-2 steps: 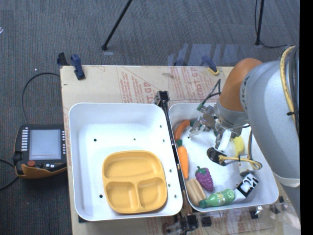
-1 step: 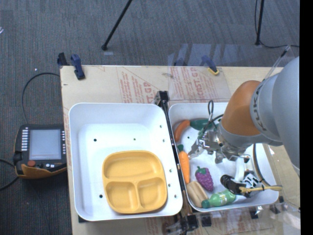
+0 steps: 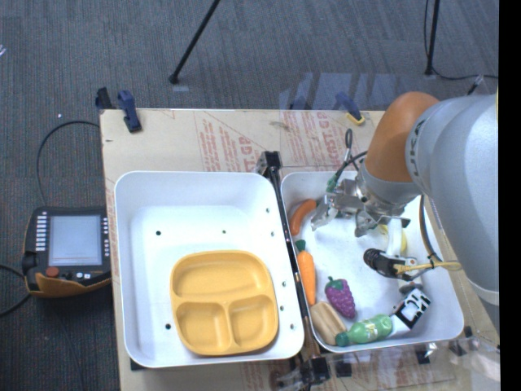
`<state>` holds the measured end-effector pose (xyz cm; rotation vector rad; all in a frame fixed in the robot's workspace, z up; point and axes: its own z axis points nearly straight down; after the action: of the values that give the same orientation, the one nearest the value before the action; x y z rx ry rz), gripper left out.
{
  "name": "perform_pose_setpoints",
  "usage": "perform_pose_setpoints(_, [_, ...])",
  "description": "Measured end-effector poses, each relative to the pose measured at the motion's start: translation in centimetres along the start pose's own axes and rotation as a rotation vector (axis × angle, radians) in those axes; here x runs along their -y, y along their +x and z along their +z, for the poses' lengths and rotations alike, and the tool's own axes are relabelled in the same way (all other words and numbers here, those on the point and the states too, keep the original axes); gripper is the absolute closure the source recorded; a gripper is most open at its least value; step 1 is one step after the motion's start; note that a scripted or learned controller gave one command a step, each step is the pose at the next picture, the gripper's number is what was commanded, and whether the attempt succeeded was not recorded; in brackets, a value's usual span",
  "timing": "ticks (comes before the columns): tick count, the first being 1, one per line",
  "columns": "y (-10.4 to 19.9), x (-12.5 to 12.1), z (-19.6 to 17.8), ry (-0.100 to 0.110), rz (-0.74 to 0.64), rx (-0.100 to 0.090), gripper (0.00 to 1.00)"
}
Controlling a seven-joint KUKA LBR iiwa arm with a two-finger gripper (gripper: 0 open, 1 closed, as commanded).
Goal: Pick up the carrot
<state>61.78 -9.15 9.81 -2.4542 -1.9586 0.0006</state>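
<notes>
The carrot (image 3: 307, 274), orange with a green top, lies lengthwise along the left wall of the right bin (image 3: 449, 309). My gripper (image 3: 341, 221) hangs over the back of that bin, up and to the right of the carrot and apart from it. Its two fingers are spread open with nothing between them. The grey arm with its orange band comes in from the right and hides the bin's back right part.
An orange sausage (image 3: 302, 213) lies just left of the gripper. Purple grapes (image 3: 340, 296), a tan bread piece (image 3: 327, 322), a green bottle (image 3: 367, 330) and a black-and-white object (image 3: 413, 308) crowd the bin's front. The left bin (image 3: 145, 218) holds a yellow divided plate (image 3: 224, 301).
</notes>
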Motion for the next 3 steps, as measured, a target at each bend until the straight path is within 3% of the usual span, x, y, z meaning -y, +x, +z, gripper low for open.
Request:
perform_pose_setpoints(1, [-1.3, 8.8, 1.2, 0.004, -0.227, 0.001, 0.0])
perform_pose_setpoints(2, [-1.4, 8.8, 0.3, 0.006, -0.214, -0.003, 1.0])
perform_pose_setpoints(3, [-1.5, 8.8, -0.6, 0.01, -0.206, -0.005, 1.0])
